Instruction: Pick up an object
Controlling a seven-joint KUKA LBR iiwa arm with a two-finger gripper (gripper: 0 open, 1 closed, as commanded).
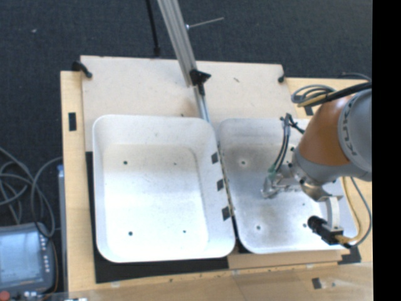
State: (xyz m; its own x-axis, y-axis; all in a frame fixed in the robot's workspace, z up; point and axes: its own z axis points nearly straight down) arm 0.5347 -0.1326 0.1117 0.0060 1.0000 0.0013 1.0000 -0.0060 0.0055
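The arm's orange wrist [322, 137] is covering the right bin's [250, 231] three-o'clock side, the gripper [270, 190] hanging near its middle. No object is showing. At nine o'clock the left bin [156, 180] is sitting alongside.
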